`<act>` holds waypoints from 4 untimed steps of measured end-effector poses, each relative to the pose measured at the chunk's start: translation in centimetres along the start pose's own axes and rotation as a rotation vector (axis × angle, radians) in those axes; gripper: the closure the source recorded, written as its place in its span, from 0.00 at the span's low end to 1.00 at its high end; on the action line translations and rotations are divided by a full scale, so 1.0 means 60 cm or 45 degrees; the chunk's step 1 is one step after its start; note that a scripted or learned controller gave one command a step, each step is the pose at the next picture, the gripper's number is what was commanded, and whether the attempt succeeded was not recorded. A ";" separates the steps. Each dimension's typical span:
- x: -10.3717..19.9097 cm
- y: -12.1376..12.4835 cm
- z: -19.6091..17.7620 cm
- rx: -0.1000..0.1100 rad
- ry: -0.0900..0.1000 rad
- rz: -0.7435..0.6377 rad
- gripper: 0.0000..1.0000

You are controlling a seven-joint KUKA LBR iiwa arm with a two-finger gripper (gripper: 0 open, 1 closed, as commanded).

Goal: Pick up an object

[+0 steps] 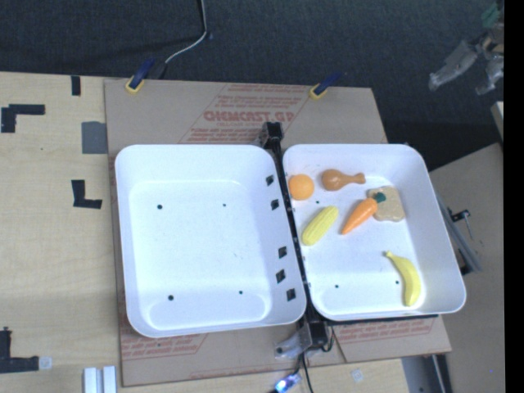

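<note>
The right bin [426,178] holds several toy foods. An orange ball [300,187] lies at its back left, with a brown drumstick [340,178] beside it. A yellow corn cob [318,224] and an orange carrot [359,214] lie in the middle. A tan biscuit-like piece [390,205] touches the carrot's top. A yellow banana [406,278] rests near the front right corner. My gripper [444,73] appears as a blurred grey shape high at the upper right, well off the bins and far from every object.
The left bin [131,219] adjoins the right one along a clipped seam [282,219]. Both stand on a cardboard sheet [246,113] on the wooden bench. A cable [196,23] runs across the dark floor behind.
</note>
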State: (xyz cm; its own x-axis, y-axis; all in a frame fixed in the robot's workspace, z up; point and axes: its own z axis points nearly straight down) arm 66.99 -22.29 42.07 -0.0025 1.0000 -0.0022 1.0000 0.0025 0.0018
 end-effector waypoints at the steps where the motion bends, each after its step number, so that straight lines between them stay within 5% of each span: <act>1: 0.000 -0.023 -0.063 -0.001 0.001 0.000 0.00; 2: 0.001 -0.020 -0.073 0.004 -0.001 -0.001 1.00; 3: 0.000 0.000 -0.196 -0.006 -0.002 0.000 1.00; 4: -0.001 -0.001 -0.189 0.003 0.001 0.002 0.00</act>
State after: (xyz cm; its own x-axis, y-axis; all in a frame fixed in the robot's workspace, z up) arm 66.92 -22.30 53.38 -0.0013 1.0000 -0.0015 1.0000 0.0013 -0.0010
